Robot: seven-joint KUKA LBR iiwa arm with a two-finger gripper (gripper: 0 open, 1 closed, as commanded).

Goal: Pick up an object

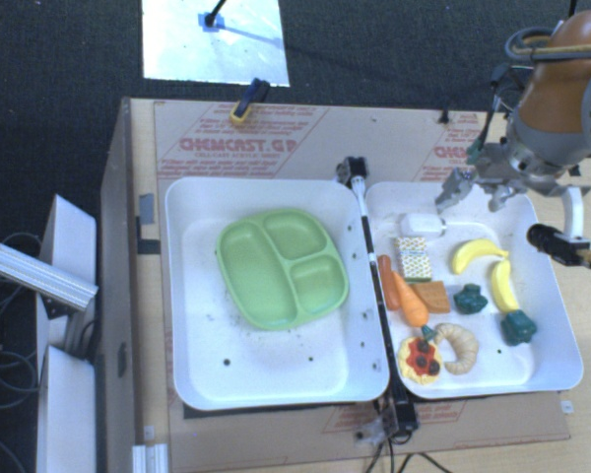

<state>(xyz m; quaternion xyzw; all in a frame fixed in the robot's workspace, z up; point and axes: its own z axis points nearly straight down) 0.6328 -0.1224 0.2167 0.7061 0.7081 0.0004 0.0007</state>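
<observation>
Frankly, nothing is picked yet. From the left: the green divided plate (282, 269) lies in the left bin (202, 363), apart from the toy food in the right bin (557, 348), carrot (402, 294), cracker (415, 258), bananas (477, 253). I read "CHEMCAST GP" on the board (236, 146) (in red print). My pincer (478, 193) hovers spread wide, holding nothing, above the right bin's far edge; the descent and grasp remain.

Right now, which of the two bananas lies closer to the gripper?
The upper banana, curving sideways across the right bin, is closer to the gripper. The other banana lies lengthwise lower down, beside the dark green pieces.
</observation>
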